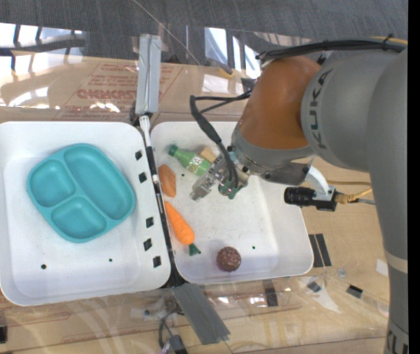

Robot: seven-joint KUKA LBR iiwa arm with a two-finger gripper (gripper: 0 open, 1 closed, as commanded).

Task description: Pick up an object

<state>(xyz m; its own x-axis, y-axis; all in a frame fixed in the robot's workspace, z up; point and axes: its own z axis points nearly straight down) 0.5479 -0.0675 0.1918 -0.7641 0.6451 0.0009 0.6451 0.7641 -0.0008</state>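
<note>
Two shallow white bins sit side by side on the brown table (343, 227). The left white bin (18, 271) holds a light blue plastic plate with three sections (81, 191), which lies flat near the middle of that bin. The right white bin (284, 242) holds the small things. A green plastic bottle with a white label (188, 158) lies on its side near the back of this bin. Just in front of it, close to the wall between the bins, lies a small orange oval piece (167, 180). Nearer the front lies an orange toy carrot with a green tip (182, 229), slanted along that same wall. A round dark brown ball (229, 258) rests near the front edge, a little apart from the carrot's green tip. The big grey arm with the orange band (284, 105) reaches in from the right and hangs over the right bin. Its gripper (211, 184) points down and to the left, close beside the green bottle's right end. The metal fingers (200, 190) look close together, and nothing shows between them. I cannot tell if they touch the bottle or the bin floor.
</note>
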